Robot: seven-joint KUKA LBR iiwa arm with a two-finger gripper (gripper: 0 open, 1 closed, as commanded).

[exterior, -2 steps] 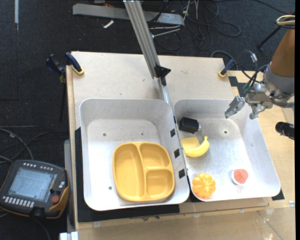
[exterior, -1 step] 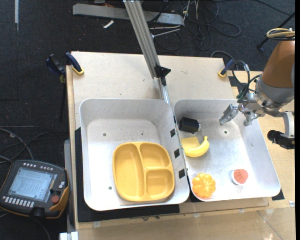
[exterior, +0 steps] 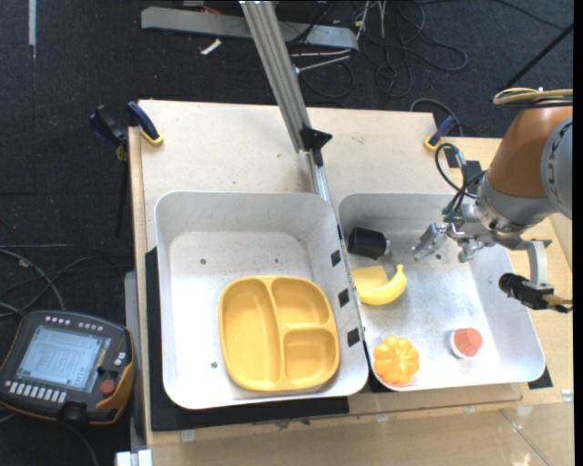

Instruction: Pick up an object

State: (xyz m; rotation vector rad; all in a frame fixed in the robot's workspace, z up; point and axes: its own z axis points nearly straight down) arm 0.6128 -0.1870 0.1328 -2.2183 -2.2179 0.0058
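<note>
no legible text, pendant (exterior: 66, 366) screen too small to read

Bench (exterior: 228, 146) was a pale beige board sitting on dark, speckled carpet floor (exterior: 64, 227), with blue-and-yellow clamps (exterior: 141, 123) at its back corners. A slanted aluminium pole (exterior: 282, 77) ran from the top of frame down to the bench, with black cables (exterior: 410, 55) and a grey metal bracket (exterior: 246, 25) on the floor behind it. A teach pendant (exterior: 62, 364) with a lit screen lay on the carpet at lower left.
</note>
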